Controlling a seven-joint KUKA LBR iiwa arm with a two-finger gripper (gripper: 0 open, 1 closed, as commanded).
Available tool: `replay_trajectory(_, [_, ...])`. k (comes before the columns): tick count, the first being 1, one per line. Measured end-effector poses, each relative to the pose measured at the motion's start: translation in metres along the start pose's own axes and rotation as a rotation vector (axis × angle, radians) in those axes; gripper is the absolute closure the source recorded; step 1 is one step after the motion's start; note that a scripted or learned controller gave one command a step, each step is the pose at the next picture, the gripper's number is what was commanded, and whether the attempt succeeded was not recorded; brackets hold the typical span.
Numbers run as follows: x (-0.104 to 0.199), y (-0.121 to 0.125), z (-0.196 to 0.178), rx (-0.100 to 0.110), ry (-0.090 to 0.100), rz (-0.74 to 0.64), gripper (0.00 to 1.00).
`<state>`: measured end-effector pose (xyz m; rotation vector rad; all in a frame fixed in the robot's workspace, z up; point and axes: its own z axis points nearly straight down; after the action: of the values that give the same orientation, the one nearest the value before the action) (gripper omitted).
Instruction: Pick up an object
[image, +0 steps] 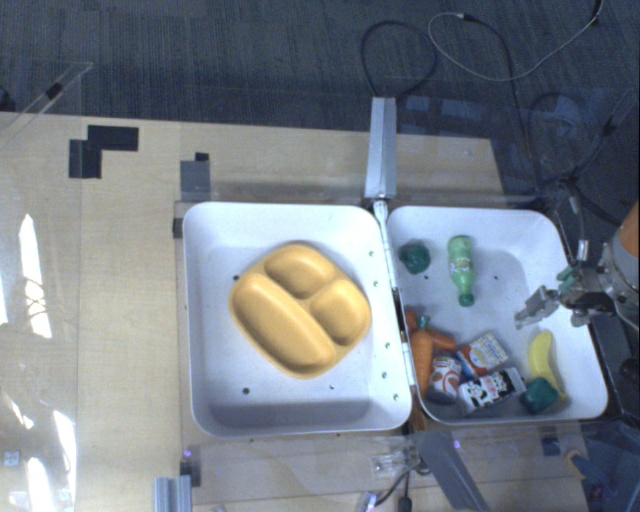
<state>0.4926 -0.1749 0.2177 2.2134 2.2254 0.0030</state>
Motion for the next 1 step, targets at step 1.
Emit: replay_trajectory(1, [-0.0293, 0.0083, 0.1205, -0.007, -0.003, -0.049, 0.0])
